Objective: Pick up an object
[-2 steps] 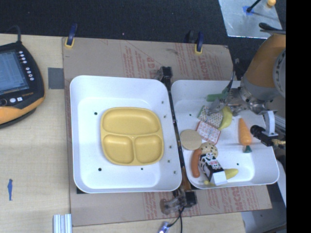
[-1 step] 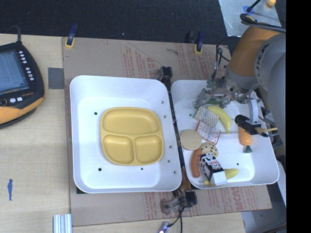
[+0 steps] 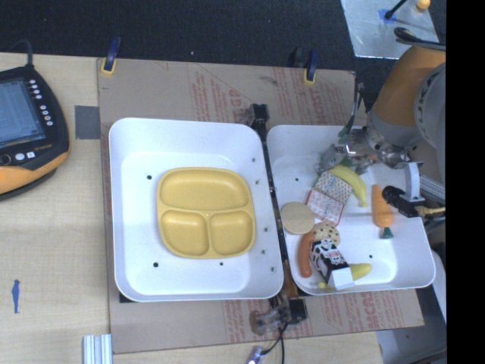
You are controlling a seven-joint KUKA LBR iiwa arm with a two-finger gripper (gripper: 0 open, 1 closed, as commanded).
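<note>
Toys crowd the right bin (image 3: 409,275), and we see a yellow tray (image 3: 205,211) in the left bin (image 3: 132,203). Among them lie a banana (image 3: 350,182), carrot (image 3: 381,208), sausage (image 3: 304,255) and cookie (image 3: 297,218). Our gripper (image 3: 347,152) hangs beside the banana; whether it is spread, we cannot tell.

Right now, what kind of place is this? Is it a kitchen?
Probably a robot lab, not a kitchen. A robot arm reaches over two white bins, the food in them looks like toys, such as a banana, and a control pad lies nearby.
</note>
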